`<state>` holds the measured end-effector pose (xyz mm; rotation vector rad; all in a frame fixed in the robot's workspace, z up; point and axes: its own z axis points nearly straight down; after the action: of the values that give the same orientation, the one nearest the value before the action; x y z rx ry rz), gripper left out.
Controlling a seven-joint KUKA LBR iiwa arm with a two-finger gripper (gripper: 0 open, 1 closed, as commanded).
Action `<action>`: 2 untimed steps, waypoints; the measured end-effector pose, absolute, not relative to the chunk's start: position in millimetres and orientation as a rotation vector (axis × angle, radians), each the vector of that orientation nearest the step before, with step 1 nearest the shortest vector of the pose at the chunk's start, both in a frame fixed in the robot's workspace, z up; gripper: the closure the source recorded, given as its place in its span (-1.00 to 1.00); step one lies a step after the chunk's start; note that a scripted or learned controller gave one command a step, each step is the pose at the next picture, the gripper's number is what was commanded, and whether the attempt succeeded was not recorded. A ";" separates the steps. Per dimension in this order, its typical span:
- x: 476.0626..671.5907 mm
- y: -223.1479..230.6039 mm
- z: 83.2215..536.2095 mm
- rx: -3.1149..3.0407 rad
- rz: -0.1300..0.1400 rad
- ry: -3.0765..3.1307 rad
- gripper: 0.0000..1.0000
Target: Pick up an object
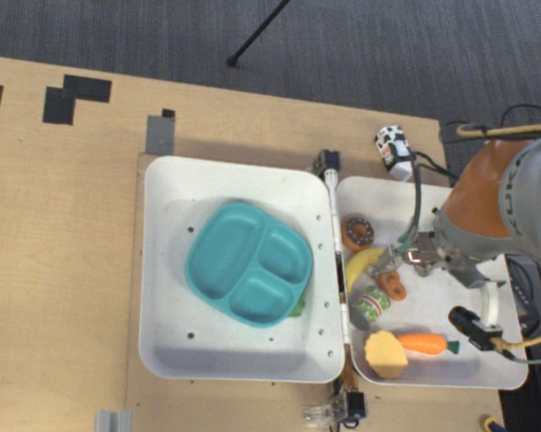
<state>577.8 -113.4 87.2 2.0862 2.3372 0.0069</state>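
The right bin (385, 194) holds several small things. A sprinkled brown donut (357, 232) lies near its left wall, with a yellow banana (361, 264) just below it. A small orange-brown ring piece (393, 286) and a grey-green can (369, 307) sit beside the banana. A yellow cheese block (385, 354) and an orange carrot (423, 343) lie at the front. My gripper (411, 255) hangs low in this bin, right of the banana and just above the ring piece. Nothing can be seen held in it.
The left bin (155, 276) contains a teal divided plate (249, 262) with something green under its right edge. The grey arm with its orange band (479, 196) covers the right bin's right part. Cables and a black connector (473, 329) trail near the carrot.
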 end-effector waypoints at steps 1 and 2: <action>579.5 -113.1 99.1 2.077 0.011 2.340 1.00; 579.4 -112.9 98.8 2.077 0.010 2.340 -1.00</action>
<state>579.4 -112.9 98.8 2.0769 2.3402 0.0105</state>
